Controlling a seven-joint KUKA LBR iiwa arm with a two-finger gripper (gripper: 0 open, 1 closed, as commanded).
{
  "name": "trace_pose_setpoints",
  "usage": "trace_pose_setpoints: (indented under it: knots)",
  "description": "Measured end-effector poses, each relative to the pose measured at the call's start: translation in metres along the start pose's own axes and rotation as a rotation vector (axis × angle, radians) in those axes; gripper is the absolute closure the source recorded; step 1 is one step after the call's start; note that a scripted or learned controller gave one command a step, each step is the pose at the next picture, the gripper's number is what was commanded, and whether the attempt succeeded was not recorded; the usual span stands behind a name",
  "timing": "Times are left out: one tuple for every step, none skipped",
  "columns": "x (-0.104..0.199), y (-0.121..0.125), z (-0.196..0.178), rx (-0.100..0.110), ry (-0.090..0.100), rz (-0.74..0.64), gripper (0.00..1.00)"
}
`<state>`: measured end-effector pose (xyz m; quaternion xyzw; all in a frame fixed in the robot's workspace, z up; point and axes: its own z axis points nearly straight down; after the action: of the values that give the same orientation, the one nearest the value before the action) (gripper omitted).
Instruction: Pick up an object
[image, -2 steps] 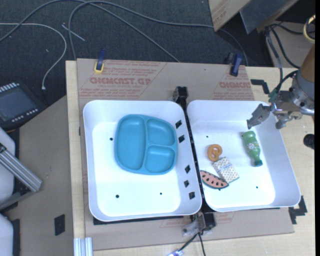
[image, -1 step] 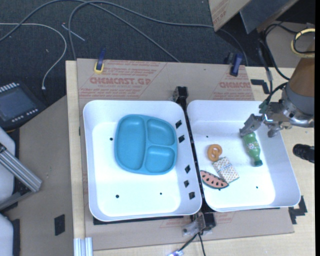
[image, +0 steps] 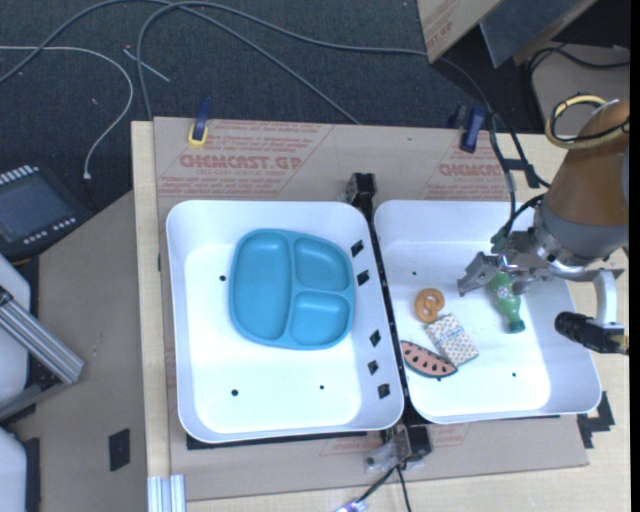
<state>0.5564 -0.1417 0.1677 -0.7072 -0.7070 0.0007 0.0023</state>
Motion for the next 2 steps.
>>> trace_pose_setpoints:
  knots:
    - [0.002, -0.002, 0.042, 0.001, 0.0, 0.0, 0.0]
    - [0.001, 0.0, 0.029, -0.004, -0.001, 0.001, 1.0]
